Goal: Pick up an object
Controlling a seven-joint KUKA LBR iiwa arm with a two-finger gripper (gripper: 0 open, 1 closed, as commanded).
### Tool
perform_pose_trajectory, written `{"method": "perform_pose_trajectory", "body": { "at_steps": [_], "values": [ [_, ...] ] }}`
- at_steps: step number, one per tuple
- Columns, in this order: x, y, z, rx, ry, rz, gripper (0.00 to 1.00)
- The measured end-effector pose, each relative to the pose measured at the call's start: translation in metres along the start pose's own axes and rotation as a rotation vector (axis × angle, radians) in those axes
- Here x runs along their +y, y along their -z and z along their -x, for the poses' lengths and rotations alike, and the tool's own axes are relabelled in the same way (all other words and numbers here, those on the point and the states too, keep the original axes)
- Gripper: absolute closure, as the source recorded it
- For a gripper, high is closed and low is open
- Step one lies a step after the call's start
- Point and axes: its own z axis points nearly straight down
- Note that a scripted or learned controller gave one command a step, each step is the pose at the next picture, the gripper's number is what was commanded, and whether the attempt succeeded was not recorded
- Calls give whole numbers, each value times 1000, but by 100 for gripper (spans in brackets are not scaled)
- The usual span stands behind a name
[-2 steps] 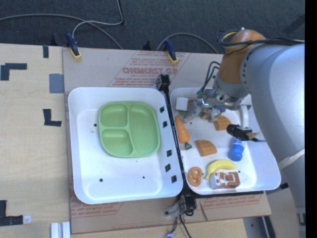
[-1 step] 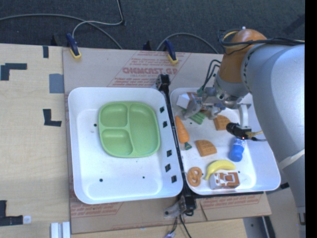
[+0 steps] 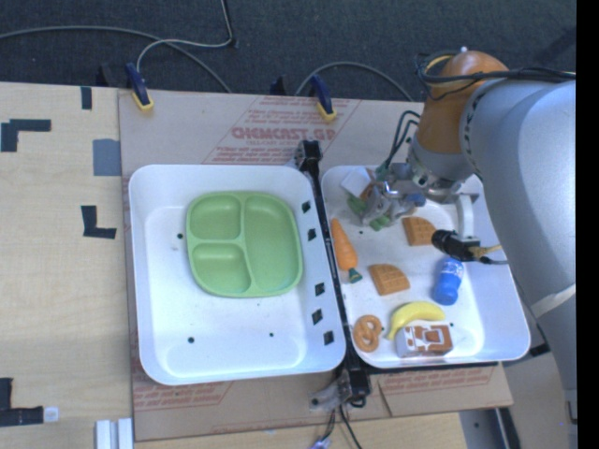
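Two white bins sit side by side on my feed. Nearest the camera, in the right bin [image 3: 510,340], a white-and-brown packet [image 3: 426,340] lies in the front corner. A banana [image 3: 413,314] touches its far edge and a pretzel [image 3: 367,331] sits just to its left. Further in I see a blue bottle [image 3: 448,282], a tan cracker [image 3: 387,278] to the left of it, and a carrot [image 3: 343,247] lying along the bin's left wall. A second tan cracker [image 3: 417,229] lies beyond the bottle.

The left bin [image 3: 234,340] carries a green divided plate [image 3: 245,243], flat and about central.

At the far end of the right bin the gripper [image 3: 379,201] hangs low over a small green piece [image 3: 378,219], the object closest to it. From this angle I cannot tell how wide the gripper stands, or whether it has hold of the piece or is only just above it.

Past both bins, two blue clamps [image 3: 139,89] pin the cardboard sheet [image 3: 234,129] to the bench.
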Motion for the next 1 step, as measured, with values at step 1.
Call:
{"method": "perform_pose_trajectory", "body": {
  "at_steps": [1],
  "values": [
    [-51,91,-76,-4,-5,42,100]
  ]
}}
